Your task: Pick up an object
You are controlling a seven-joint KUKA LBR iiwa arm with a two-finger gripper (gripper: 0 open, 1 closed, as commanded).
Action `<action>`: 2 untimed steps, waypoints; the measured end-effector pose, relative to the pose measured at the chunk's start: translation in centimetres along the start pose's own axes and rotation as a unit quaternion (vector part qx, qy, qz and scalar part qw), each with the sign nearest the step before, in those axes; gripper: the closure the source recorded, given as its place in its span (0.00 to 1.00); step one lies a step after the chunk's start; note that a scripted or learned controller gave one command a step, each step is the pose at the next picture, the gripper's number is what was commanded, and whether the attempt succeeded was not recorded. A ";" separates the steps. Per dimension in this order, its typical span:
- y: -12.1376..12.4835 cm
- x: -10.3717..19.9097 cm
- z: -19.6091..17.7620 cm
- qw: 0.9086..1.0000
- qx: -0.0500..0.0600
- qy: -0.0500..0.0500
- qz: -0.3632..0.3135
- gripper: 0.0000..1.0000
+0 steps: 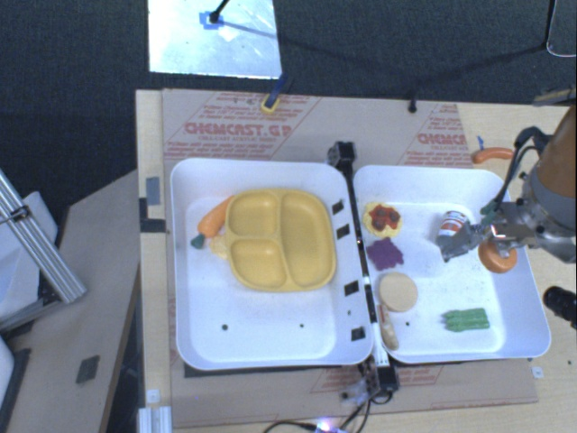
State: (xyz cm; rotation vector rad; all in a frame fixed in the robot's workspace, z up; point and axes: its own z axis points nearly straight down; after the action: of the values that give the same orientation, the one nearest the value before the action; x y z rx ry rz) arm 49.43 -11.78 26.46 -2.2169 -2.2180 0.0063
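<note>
The right bin [514,332] holds a small silver can with a red label [453,221], an orange round piece [497,258], a green toy [466,319], a tan disc [398,291], a purple grape cluster [385,253] and a yellow round with red topping [382,216]. My gripper [462,242] reaches in from the right and hangs just in front of and over the can, partly covering it. The orange piece lies right beside the wrist. Whether the can is held is hidden.
The left bin [270,336] carries a yellow divided plate [275,239] with an orange carrot [214,216] at its left rim. A black divider with clips [356,260] runs between the bins. A pale stick-like piece [388,329] lies by the divider.
</note>
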 end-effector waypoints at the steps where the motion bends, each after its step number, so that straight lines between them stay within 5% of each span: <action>1: 0.1 0.0 -0.4 1.000 -0.003 0.000 -0.001 0.00; 2: -0.4 -0.6 4.1 1.000 -0.003 0.000 0.000 0.00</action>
State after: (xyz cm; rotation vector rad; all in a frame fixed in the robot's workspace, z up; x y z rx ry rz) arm 49.03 -12.35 22.32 -2.2192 -2.2217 0.0018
